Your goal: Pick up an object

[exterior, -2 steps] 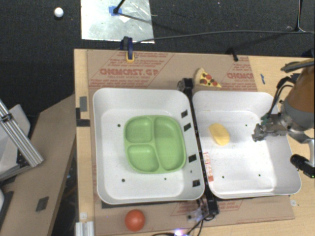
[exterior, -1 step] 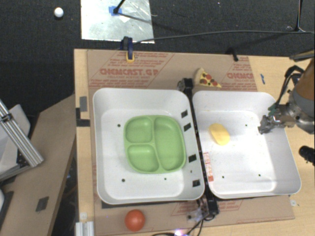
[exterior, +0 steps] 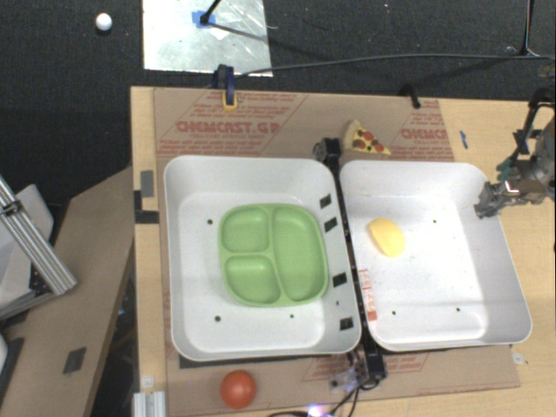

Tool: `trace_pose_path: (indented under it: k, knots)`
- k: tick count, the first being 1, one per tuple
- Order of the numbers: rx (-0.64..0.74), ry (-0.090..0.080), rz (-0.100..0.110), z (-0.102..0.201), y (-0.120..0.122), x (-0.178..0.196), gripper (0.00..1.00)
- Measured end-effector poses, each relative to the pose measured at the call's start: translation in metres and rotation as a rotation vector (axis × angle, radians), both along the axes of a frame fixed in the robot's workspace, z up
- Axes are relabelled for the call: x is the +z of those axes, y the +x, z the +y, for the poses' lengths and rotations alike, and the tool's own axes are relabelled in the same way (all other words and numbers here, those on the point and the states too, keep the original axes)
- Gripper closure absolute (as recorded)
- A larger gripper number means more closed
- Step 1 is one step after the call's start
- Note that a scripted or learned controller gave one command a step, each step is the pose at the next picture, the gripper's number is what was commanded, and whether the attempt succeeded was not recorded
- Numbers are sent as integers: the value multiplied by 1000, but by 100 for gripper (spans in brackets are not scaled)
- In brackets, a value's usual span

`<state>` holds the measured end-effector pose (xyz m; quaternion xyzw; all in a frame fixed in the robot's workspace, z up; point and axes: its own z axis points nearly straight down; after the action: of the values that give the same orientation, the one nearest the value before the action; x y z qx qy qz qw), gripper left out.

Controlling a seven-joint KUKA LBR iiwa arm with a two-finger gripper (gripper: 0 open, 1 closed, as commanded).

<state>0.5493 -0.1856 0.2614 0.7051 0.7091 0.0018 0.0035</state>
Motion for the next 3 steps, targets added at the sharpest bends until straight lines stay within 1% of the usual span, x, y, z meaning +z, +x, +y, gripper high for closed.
trace_pose_path:
  k: [1,2,3]
  knots:
    - [4,4,6,52,0,-15,100]
    - [5,4,5,114,5,-12,100]
    - [4,4,6,162,2,-9,100]
